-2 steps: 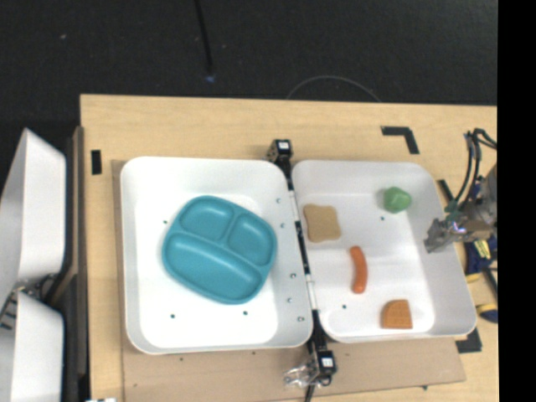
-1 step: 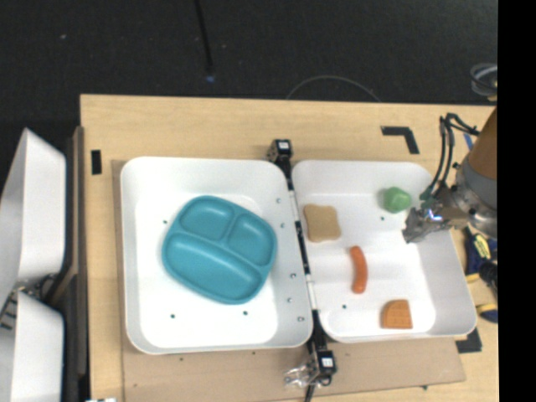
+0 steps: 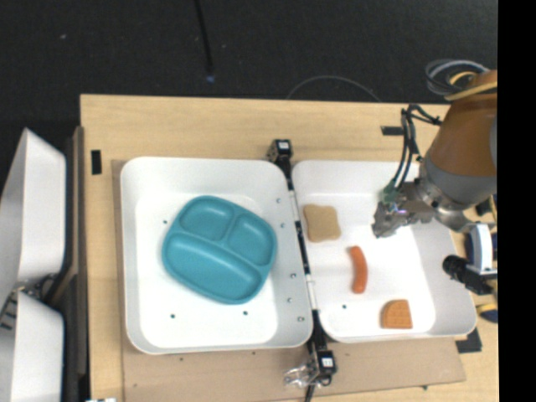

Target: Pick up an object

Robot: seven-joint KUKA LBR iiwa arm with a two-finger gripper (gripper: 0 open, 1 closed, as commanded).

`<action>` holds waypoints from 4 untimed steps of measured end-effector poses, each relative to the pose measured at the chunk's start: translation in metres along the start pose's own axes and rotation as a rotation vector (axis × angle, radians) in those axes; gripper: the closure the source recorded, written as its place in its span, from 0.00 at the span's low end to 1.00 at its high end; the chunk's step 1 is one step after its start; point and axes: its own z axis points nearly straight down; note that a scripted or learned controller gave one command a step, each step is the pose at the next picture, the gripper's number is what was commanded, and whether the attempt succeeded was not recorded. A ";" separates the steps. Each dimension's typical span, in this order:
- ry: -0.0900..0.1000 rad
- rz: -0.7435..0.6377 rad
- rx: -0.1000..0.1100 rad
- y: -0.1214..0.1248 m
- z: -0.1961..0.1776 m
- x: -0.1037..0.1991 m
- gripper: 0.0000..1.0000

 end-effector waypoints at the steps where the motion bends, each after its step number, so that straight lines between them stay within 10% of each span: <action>1: 0.001 0.000 0.001 0.009 0.004 0.050 1.00; 4: 0.001 -0.001 -0.001 0.059 -0.004 0.205 1.00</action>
